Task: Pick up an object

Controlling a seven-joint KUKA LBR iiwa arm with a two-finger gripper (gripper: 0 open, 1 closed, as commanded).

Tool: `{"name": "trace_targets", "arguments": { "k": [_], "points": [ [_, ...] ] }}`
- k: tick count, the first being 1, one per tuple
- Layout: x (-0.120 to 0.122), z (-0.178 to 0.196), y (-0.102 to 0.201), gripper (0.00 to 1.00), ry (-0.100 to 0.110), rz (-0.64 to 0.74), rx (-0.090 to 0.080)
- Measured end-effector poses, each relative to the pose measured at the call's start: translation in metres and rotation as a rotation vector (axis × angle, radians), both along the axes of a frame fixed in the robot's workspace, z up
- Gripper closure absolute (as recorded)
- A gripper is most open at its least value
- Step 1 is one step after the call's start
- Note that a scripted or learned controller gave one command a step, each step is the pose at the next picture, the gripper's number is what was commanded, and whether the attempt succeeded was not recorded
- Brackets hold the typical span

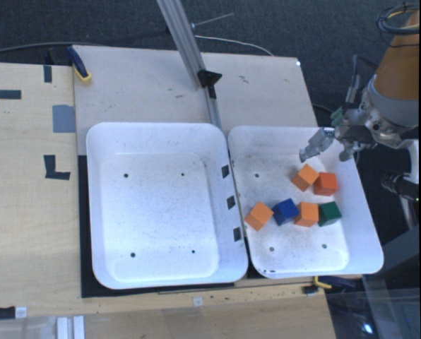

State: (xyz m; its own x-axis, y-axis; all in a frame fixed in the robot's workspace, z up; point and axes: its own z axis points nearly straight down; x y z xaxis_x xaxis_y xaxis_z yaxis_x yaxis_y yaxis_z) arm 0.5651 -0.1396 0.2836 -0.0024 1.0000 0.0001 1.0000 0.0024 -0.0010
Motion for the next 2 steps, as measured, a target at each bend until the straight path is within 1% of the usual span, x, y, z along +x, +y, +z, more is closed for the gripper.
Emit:
{"name": "trace_targets", "arguments": {
  "k": [1, 2],
  "points": [
    [-0.004, -0.173, -0.039, 0.0, 0.008, -0.003, 0.001],
    [0.053, -0.193, -0.026, 0.0, -0.001, 0.001, -0.001]
  ]
}}
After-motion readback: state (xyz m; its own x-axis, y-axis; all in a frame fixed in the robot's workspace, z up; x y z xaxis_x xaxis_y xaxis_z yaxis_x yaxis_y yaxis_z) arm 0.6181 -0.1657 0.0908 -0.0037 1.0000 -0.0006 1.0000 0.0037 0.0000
